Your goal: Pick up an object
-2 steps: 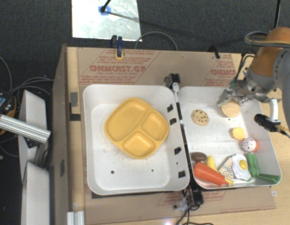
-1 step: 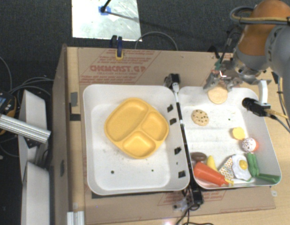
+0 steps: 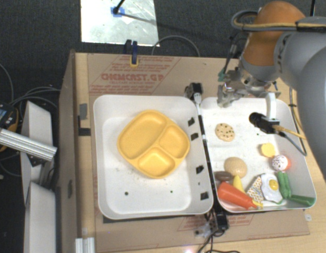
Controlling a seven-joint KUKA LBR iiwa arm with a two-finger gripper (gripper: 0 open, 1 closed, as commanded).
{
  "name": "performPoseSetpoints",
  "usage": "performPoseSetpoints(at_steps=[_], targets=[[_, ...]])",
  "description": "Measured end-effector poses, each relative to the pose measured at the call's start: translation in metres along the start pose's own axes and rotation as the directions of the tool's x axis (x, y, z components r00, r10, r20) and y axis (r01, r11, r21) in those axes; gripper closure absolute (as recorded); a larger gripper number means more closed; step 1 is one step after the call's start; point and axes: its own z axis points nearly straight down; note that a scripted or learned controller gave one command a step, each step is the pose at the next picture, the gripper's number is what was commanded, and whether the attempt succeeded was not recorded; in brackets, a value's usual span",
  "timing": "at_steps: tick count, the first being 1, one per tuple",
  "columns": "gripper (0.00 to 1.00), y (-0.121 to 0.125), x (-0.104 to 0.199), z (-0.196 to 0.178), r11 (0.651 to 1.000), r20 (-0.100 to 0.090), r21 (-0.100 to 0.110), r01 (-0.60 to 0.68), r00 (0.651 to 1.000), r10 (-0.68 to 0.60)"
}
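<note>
Claw [image 3: 226, 95] hangs low over the far left corner of the right bin [image 3: 294, 121], below the bent grey arm [image 3: 305, 51] reaching in from the right; whether it is spread or pressed together I cannot tell. That bin holds a cookie [image 3: 224, 132] near its middle, with a carrot [image 3: 236, 195], fried egg [image 3: 271, 186] and bread roll [image 3: 235, 166] crowded along its near edge. Left bin [image 3: 115, 194] holds a yellow divided plate [image 3: 153, 143] at its centre.
</note>
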Motion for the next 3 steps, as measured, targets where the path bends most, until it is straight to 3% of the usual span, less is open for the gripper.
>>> performPoseSetpoints(at_steps=[1,2,3], targets=[[0.0,0.0,-0.005,0.0,1.0,0.002,0.0,-0.006,1.0,0.006],[0.0,-0.033,-0.05,0.091,1.0,0.003,0.01,-0.013,1.0,0.013],[0.0,-0.024,-0.037,0.1,1.0,0.002,0.001,-0.005,1.0,0.005]])
